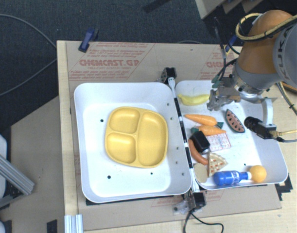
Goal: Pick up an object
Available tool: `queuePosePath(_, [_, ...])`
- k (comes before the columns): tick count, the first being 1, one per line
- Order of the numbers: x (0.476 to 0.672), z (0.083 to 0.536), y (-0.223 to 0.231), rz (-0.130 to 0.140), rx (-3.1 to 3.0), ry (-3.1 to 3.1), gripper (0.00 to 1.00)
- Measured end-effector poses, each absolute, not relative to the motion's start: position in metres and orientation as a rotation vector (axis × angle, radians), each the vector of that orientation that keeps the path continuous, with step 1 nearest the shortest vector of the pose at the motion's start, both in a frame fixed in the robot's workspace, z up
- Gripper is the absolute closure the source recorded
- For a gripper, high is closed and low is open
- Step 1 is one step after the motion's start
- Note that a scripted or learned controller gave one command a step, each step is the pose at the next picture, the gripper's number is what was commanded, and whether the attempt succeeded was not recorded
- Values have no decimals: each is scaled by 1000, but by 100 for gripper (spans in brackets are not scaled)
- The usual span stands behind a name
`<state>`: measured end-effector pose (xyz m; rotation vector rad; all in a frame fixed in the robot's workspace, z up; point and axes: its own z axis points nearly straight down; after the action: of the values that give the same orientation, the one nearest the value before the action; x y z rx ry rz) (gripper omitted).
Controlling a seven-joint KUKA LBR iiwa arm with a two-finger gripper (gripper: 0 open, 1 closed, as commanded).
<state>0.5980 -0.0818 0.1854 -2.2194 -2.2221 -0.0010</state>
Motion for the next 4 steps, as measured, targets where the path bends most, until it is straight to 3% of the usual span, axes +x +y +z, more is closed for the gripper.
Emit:
queuePosePath(1, [597,185,-82,1,-2220,-2220,0])
queuePosePath(2, [566,88,-94,-5,-2228,-2225,0])
queuePosePath(3, [553,88,-93,-8,-2226,-2224,0])
queuePosePath(4, [555,99,-90,-17,-2226,-2227,100])
